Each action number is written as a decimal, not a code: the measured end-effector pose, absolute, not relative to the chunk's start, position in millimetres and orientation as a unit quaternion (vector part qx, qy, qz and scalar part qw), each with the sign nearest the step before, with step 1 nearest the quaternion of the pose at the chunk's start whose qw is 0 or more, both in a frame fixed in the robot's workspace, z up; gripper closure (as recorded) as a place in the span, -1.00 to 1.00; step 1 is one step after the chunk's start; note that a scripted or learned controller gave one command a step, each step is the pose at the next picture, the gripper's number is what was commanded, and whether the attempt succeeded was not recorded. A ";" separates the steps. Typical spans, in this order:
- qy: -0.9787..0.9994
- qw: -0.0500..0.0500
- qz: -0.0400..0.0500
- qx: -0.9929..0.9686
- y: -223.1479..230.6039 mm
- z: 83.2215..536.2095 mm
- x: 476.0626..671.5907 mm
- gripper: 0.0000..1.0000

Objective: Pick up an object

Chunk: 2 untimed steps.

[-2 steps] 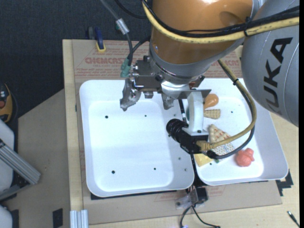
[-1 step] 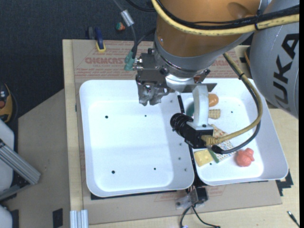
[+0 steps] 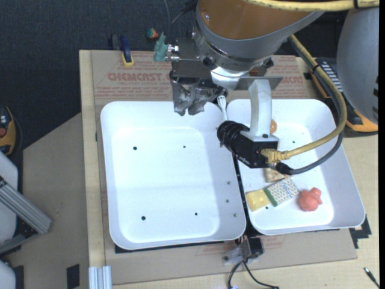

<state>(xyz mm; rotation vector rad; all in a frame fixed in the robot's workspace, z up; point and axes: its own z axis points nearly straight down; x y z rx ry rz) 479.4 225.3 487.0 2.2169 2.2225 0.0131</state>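
Note:
My gripper (image 3: 191,104) hangs over the back edge of the left bin (image 3: 120,161), near the divide between the two bins, and nothing shows beneath it. In the right bin (image 3: 346,185), toward the front, lie a yellow block (image 3: 256,200), a patterned white and green pad (image 3: 282,191) and a red, round toy (image 3: 310,200). A small orange item (image 3: 274,126) peeks out behind the white bracket further back. All of these lie well to the right of and in front of the gripper.
A black unit (image 3: 243,144) on a white bracket, with a yellow cable, hangs over the inner edge of the right bin. Blue and green clamps (image 3: 127,50) sit at the board's back edge. The arm's big orange-banded body covers the top middle.

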 end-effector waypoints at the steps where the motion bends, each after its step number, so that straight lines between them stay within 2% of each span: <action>1: 0.708 0.001 0.002 0.706 225.6 494.1 479.2 1.00; 2: 0.709 0.001 0.003 0.705 226.6 504.6 479.4 1.00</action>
